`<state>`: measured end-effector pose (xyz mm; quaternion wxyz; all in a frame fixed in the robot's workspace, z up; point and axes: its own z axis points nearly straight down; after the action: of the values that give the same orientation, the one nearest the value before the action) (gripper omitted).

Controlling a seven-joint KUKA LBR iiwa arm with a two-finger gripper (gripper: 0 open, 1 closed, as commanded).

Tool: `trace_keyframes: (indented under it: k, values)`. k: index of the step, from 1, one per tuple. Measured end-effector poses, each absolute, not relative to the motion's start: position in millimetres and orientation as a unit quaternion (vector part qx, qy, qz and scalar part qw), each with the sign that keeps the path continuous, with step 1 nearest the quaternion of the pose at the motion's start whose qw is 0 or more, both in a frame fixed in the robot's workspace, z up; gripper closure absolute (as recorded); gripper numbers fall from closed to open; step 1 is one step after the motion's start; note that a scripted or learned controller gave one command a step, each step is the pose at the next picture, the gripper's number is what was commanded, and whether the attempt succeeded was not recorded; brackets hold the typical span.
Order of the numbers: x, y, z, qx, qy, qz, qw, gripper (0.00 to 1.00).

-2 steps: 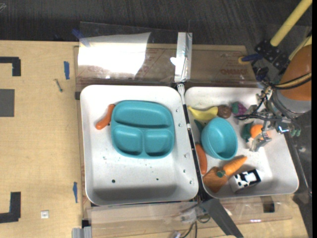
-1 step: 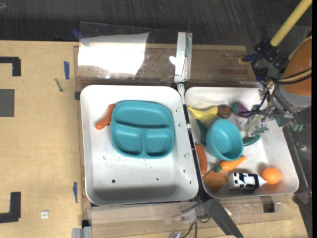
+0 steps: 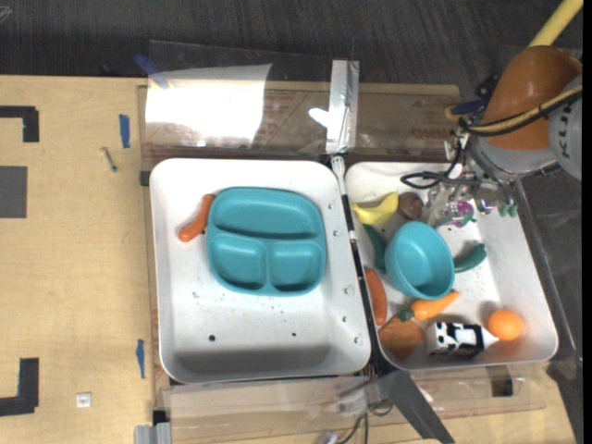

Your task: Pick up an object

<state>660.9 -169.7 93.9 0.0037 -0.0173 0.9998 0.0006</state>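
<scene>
My gripper (image 3: pixel 456 207) hangs over the far part of the right bin (image 3: pixel 535 276), just above the teal bowl (image 3: pixel 419 259) and right of a small brown object (image 3: pixel 410 205). A yellow banana (image 3: pixel 377 211) lies at the bin's far left. Something small and purple-pink (image 3: pixel 461 213) shows at the gripper's tip; I cannot tell whether it is held. Near the front lie an orange carrot (image 3: pixel 433 307), a black-and-white cow toy (image 3: pixel 455 338), an orange ball (image 3: pixel 505 325) and a brownish-orange fruit (image 3: pixel 400 337).
The left bin (image 3: pixel 176 322) holds a teal divided plate (image 3: pixel 266 240) and an orange sausage-shaped toy (image 3: pixel 195 220). A long orange piece (image 3: pixel 377 294) lies along the right bin's left wall, and a green piece (image 3: pixel 469 256) sticks out beside the bowl. A metal divider (image 3: pixel 342 109) stands behind the bins.
</scene>
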Motion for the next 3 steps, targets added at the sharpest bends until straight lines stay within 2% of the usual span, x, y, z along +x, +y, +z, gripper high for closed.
trace_keyframes:
  k: [1,2,3]
  values:
    - [665.0,-139,234,-0.096,0.995,-0.0022,0.01,1.0]
    - [623.1,-84,185,-0.121,0.993,0.0011,0.002,1.0]
    - [669.2,-83,241,-0.25,0.968,-0.0013,0.007,1.0]
